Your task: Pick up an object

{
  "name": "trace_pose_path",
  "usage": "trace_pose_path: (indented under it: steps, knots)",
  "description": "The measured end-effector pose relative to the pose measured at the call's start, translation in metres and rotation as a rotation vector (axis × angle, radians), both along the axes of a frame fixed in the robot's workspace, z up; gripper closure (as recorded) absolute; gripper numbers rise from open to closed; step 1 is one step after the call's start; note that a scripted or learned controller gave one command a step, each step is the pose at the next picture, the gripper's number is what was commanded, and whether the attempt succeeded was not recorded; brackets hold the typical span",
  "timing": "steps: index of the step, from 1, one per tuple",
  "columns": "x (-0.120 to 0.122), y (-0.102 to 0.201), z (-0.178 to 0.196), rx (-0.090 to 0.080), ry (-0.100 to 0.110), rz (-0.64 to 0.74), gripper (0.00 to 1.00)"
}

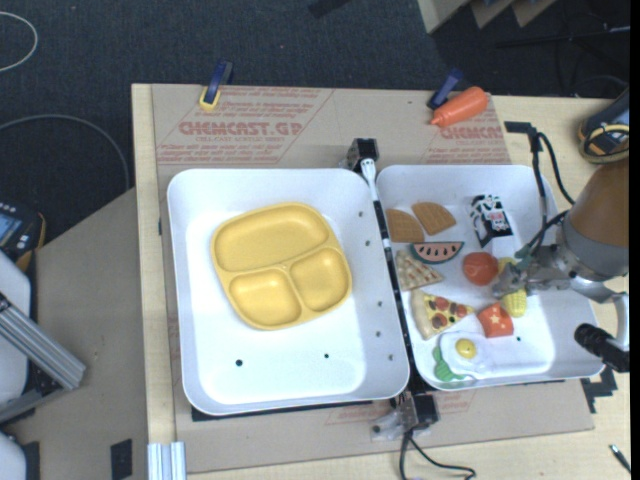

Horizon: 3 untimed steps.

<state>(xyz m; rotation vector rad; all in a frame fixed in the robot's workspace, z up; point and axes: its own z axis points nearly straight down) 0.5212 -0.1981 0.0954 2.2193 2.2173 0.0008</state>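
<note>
You are looking at the reaching step of the pick: the arm [600, 223] is coming in from the right and its gripper [522, 276] is sitting low in the right bin [520, 178], just over a small yellow toy that looks like corn [513, 301], with the red tomato [480, 266] just beside it on the left and a red strawberry-like piece [496, 320] just below. You cannot tell from here whether the pincer is spread, pressed together or pinching anything, since the metal tip is blurring into the toys beneath it, so you are not counting anything as held. Also lying in that bin are the bread slices [420, 220], the watermelon slice [438, 251], the pizza slice [442, 313], the fried egg [462, 351] and a black-and-white cow-patterned carton [490, 218]. The left bin [200, 368] is carrying a yellow divided plate [280, 263]. By my reckoning the next move is calling for a clean close on one piece, probably the corn, then a straight lift without dragging neighbours. On the bench board [150, 268] you are reading red print, seemingly "CHEMCAST GP" [240, 128], repeating at right; the carton's writing is too small to read
</note>
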Motion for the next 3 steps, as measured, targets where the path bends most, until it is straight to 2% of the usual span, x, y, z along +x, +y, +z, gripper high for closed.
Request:
trace_pose_path:
  steps: [1, 2, 3]
  knots:
    - [-0.005, -0.006, 0.047, 0.000, -0.002, -0.001, 1.00]
    - [-0.003, -0.004, 0.111, -0.001, -0.004, 0.002, 1.00]
    - [-0.002, -0.004, 0.131, 0.000, -0.001, 0.003, 1.00]
